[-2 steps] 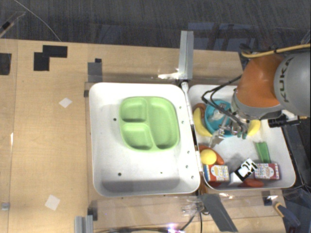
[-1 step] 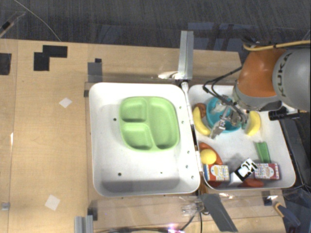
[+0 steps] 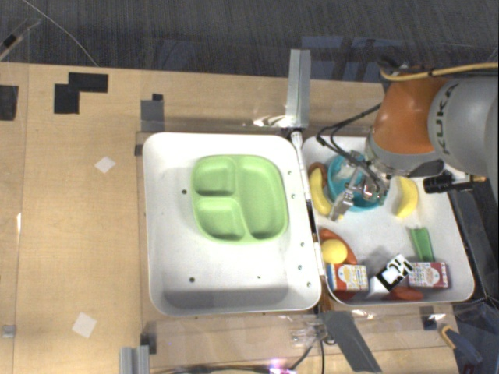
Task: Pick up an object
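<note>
In the camera view, the end effector [image 3: 348, 199] hangs low over the right bin [image 3: 456, 240], its fingers just apart around nothing, touching the teal bowl [image 3: 343, 179]. Left of that bowl lies a banana [image 3: 317, 191]; right, another banana [image 3: 405, 196]. The arm [image 3: 460, 123] reads "KU".

The shallow white left bin [image 3: 168, 209] holds a light green three-compartment plastic tray [image 3: 238, 197], lying near its middle and slightly toward the far wall. To the left of that bin, on the pale wooden bench top [image 3: 70, 232], black block-shaped marks [image 3: 78, 90] sit toward the far edge. A grey metal post [image 3: 299, 84] stands just beyond the bin's far right corner.
</note>
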You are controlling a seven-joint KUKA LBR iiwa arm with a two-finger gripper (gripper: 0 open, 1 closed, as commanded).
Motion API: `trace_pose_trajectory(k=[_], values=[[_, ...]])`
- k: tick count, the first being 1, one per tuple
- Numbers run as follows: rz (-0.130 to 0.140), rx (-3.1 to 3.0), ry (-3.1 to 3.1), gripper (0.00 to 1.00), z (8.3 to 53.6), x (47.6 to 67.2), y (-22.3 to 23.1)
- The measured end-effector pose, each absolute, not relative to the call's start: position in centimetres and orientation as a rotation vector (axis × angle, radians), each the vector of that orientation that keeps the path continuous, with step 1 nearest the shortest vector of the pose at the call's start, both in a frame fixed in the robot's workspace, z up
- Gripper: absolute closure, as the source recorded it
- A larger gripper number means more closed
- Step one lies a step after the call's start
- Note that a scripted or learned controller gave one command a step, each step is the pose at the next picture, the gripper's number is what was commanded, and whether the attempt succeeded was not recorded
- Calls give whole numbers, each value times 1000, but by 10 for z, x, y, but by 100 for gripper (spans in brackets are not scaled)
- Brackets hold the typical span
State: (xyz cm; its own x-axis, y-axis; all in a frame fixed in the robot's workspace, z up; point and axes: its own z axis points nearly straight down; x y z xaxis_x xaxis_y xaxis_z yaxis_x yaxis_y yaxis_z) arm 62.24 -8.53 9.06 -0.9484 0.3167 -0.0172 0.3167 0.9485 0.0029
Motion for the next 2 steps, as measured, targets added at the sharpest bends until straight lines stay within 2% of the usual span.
trace_pose_trajectory(k=[1,2], values=[[3,733,3045,0,102,624,-85],[3,991,2971,0,116,638,-107]])
